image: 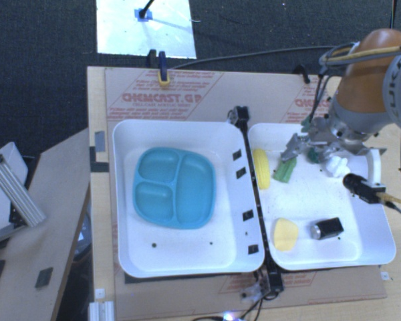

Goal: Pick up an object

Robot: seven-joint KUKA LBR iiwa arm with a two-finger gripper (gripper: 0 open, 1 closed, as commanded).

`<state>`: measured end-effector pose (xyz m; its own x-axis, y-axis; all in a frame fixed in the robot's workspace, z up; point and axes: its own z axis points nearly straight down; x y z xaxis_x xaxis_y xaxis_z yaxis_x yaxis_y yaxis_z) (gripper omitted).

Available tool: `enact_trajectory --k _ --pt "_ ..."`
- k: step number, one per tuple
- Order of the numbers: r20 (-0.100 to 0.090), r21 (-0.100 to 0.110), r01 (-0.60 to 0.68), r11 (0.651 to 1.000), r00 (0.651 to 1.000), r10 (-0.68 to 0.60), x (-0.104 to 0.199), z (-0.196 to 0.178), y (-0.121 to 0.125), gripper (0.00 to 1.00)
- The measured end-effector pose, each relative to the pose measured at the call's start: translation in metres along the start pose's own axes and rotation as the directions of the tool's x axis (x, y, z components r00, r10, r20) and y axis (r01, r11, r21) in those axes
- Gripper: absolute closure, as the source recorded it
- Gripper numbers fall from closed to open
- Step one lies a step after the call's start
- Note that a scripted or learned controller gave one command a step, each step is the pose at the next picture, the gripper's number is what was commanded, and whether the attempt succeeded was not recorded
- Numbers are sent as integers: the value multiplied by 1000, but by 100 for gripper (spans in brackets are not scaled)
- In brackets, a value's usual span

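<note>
The gripper (pixel 306 147) hung low at twelve o'clock in the right bin (pixel 381 246); whether it was parted or closed could not be told. A green block (pixel 285 170) lay tilted just beside it, at its seven o'clock, near the corn cob (pixel 260 168). A clean pick probably meant centring over the block and straddling its narrow sides.

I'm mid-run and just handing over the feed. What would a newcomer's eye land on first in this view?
First, the blue divided plate, alone in the left bin. Next, the grey and orange arm coming in from the right, its claw low over the back of the right bin, close to a green object. Scattered in that bin are also a corn cob, a pale yellow piece and a small dark can.
</note>
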<state>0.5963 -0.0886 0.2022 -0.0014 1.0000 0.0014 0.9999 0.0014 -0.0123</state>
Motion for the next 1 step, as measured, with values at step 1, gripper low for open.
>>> enact_trajectory --k 1 --pt "1 -13 2 1000 1000 -2 0 -8 3 0"
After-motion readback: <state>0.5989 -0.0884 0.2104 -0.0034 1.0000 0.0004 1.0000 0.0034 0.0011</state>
